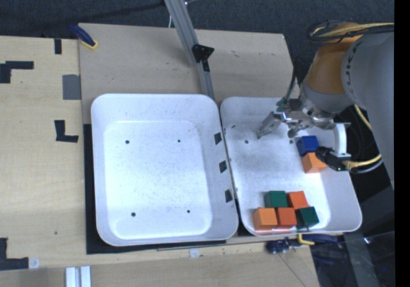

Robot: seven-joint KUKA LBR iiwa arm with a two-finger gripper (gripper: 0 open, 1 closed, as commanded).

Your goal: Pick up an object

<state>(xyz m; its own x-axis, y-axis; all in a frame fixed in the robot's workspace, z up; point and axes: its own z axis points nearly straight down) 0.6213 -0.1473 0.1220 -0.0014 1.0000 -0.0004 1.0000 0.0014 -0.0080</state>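
The grey KUKA arm with the orange band (333,68) is seen reaching in from the right over the right-hand shallow white plastic bin (256,170); its two-finger end effector (282,122) is held low over that bin's upper part, w/ one long finger slanting down-left toward the bin floor; whether the fingers are open or closed cannot be told from this angle, and nothing is seen between them.

The nearest candidates are judged to be the small blue cube (308,144) and the small orange cube (313,163) just below it, the two touching or nearly so; both lie just beside the end effector, toward the lower right of it, i.e. back toward the arm's own side of the bin; neither has a marked long axis, so approach angle is thought to matter little.

A second group is packed at the bin's bottom edge, well apart from the end effector: a dark green cube (277,198), an orange cube (298,200), an orange block (264,217), another orange cube (286,216) and a green cube (308,216), all touching or close; a clean grasp there is judged harder.

The left-hand white bin (102,119) sits alongside on the wooden table (38,170).
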